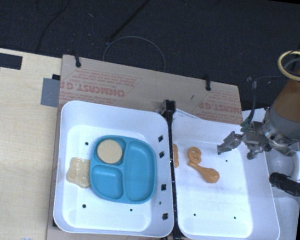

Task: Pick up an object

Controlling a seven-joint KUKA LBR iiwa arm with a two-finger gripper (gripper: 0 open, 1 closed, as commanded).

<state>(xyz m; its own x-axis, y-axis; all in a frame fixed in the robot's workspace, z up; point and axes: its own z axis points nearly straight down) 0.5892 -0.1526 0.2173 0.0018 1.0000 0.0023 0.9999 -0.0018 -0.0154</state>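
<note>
Bench point(8, 141): pale wood surface at left, with dark rectangular marks near its upper left.
Cardboard sheet point(143, 88): one, brown with red print, lying under both bins.
Bins, count: two, white and shallow, side by side, touching along a black clip strip in the middle.
Left bin point(78, 115): holds three things.
Pale slab point(79, 172): one, beige, bread-like, lying flat on the bin floor, touching the left edge of the blue tray.
Blue tray point(131, 178): one, with three compartments, flat in the middle of the left bin.
Round disc point(109, 151): one, tan, lying in the tray's upper-left compartment.
Right bin point(224, 221): holds two tan things, both in its upper-left part.
Small tan piece point(175, 154): one, narrow, just beside the bin's left wall; its shape cannot be made out.
Drumstick-shaped object point(201, 164): one, orange-tan, curled end up-left, bulb end down-right; lying free on the bin floor, not touched by the gripper.
Gripper point(239, 146): above the upper-right part of the right bin, apart from the drumstick-shaped object; fingers spread apart, nothing between them.
Arm point(294, 101): one, orange band visible, entering from the right edge.
</note>
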